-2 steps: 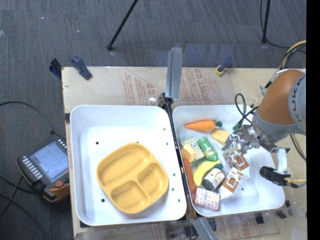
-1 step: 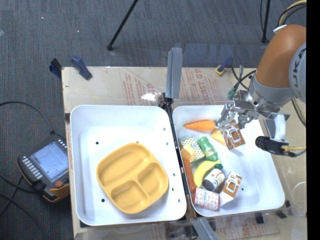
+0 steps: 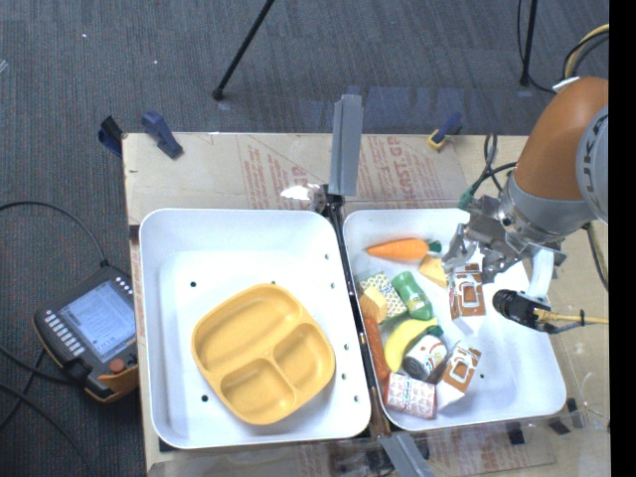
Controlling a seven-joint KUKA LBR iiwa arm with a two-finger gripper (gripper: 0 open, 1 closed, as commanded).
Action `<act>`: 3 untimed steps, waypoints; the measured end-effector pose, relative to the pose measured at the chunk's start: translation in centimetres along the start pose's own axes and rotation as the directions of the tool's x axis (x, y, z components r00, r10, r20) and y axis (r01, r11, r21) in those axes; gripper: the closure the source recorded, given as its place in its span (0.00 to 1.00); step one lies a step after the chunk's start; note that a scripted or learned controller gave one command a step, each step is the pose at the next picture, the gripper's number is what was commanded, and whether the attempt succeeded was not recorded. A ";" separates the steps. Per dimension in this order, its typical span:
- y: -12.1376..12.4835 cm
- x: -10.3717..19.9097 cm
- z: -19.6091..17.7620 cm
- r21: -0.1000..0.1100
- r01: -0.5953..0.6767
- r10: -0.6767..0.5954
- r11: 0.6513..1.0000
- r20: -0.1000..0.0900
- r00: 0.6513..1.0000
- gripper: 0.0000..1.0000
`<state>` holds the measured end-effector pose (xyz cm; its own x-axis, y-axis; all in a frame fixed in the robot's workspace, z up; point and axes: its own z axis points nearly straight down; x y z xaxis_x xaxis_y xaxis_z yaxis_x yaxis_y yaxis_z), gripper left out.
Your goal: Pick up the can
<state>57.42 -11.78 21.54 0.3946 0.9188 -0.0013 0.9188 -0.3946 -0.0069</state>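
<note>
Dark-ended can (image 3: 425, 357), red-white label, lying sideways in right bin (image 3: 542, 386); gripper (image 3: 475, 258) state unclear.

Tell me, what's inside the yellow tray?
The yellow tray sits in the left bin. Its three compartments look bare, with nothing in them. What lies under the tray is covered, so that cannot be seen.

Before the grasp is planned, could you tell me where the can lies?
The can lies low in the right bin, beside the banana.
</note>
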 end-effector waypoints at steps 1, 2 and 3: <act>-1.7 2.4 9.1 -0.013 -0.329 0.329 0.944 -0.008 0.944 1.00; -2.6 -5.5 6.0 0.000 -0.313 0.313 0.950 -0.001 0.950 1.00; 4.4 -7.2 4.9 -0.001 -0.229 0.229 0.974 -0.001 0.974 1.00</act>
<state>58.64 -20.11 16.60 0.5943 0.8043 -0.0019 0.8042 -0.5943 -0.0056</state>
